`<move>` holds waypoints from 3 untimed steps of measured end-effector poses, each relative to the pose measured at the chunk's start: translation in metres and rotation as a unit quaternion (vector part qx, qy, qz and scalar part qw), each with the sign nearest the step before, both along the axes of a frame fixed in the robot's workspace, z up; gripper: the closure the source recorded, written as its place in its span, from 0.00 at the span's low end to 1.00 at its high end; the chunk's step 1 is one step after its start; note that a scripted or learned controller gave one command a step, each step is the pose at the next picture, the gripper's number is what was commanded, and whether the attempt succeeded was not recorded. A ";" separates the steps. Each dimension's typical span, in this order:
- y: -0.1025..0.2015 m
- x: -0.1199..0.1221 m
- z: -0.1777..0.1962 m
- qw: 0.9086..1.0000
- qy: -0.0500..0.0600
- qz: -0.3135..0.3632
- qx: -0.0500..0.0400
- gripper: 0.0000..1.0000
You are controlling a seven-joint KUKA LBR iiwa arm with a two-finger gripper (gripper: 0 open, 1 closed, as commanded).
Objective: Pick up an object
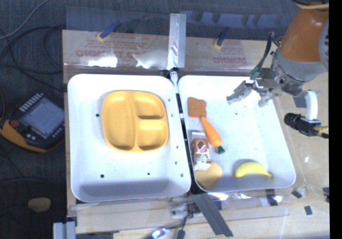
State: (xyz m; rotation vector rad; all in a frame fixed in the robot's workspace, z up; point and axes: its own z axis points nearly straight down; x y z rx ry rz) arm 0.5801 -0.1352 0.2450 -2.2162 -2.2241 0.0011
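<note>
White plastic makes up both shallow bins on the bench, seen from the one slanted overhead camera. The left white bin [85,179] carries a yellow-orange moulded tray with three compartments [134,120]. The right white bin [267,141] holds the candidates for picking: a small tan-brown flat square piece [196,107] near the divider, an orange toy carrot with a green tip [211,132] just below it and touching or nearly so, a small packet with a red and white label [200,151] against the left wall, a tan pear-shaped toy [208,175] at the front corner just beside the packet, and a yellow toy banana [252,170] lying apart toward the front right.

The grey two-finger gripper [250,92] hangs over the back right part of that bin, under the arm's orange band [303,32]. Its fingers look spread wide, with nothing between them, well apart from every item.

By my judgement the task is barely begun: nothing is lifted, no object is yet chosen by position, and the approach, descent, closing and lifting all remain
</note>
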 end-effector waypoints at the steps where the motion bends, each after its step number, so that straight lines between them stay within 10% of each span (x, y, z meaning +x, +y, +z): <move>1: 0.040 -0.005 -0.153 1.000 -0.003 0.008 -0.001 0.00; 2: 0.039 -0.005 -0.144 1.000 -0.002 0.007 0.000 1.00; 3: 0.092 -0.015 -0.027 1.000 0.000 0.008 -0.001 1.00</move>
